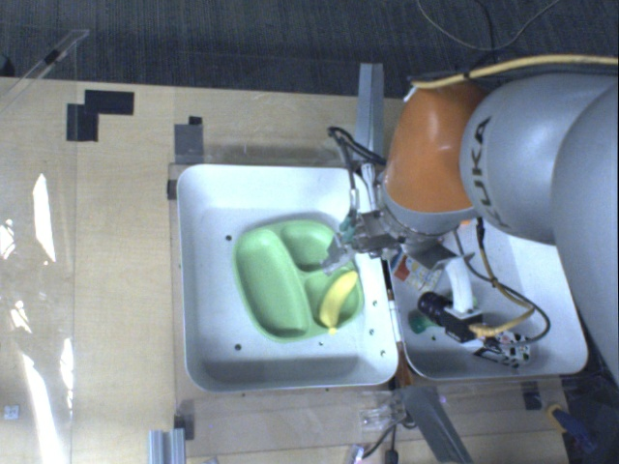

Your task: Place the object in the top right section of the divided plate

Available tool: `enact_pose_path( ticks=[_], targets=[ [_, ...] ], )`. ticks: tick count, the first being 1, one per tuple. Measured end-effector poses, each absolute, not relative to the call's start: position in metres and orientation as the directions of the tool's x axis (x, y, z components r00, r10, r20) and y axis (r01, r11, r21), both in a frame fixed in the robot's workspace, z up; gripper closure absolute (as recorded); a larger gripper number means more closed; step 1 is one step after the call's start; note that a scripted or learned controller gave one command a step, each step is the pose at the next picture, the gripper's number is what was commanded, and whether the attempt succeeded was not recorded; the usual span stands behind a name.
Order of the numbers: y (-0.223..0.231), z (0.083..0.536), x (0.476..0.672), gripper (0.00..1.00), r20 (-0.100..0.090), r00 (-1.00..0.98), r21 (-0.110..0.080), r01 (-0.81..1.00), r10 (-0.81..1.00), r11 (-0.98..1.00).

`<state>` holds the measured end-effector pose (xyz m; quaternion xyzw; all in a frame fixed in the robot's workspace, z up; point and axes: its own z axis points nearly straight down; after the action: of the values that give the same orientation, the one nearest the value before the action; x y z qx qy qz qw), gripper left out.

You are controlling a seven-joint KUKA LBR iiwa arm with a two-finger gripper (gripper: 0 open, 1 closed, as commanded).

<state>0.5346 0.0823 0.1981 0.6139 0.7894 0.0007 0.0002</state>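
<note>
Found the yellow object (336,300), curved and banana-shaped, lying in the lower right section of the green divided plate (266,278), not in the top right section (305,243) that the task names. Noted the plate sitting in the left white bin (208,259) on the table (97,307). Placed the end effector (350,235) over the plate's upper right rim, just above the object and apart from it. Could not tell whether the end effector was wide, narrow or holding anything; saw nothing clearly between its tips. Judged the step of taking the object as not yet done.

Judged the object to be light and probably smooth plastic or soft foam, so likely slippery along its curved back. Reckoned the middle of its length, across the narrow width, the best place to take hold. Expected some trouble from the divider ridge and the plate wall close beside it, with little room there for a clean approach.
</note>
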Motion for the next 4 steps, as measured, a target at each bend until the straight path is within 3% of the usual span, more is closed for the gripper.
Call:
enact_pose_path(
  ticks=[1,2,3,4],
  targets=[
    [0.041,0.379,0.596,0.0,-0.003,-0.321,0.008,0.947,0.947,0.321],
    [0.041,0.379,0.595,0.0,-0.003,-0.321,0.008,0.947,0.947,0.321],
    [0.042,0.39,0.597,1.0,-0.005,-0.326,0.013,0.945,0.945,0.326],
    [-0.006,0.437,0.631,1.0,-0.007,-0.549,0.009,0.836,0.836,0.549]
  ],
)
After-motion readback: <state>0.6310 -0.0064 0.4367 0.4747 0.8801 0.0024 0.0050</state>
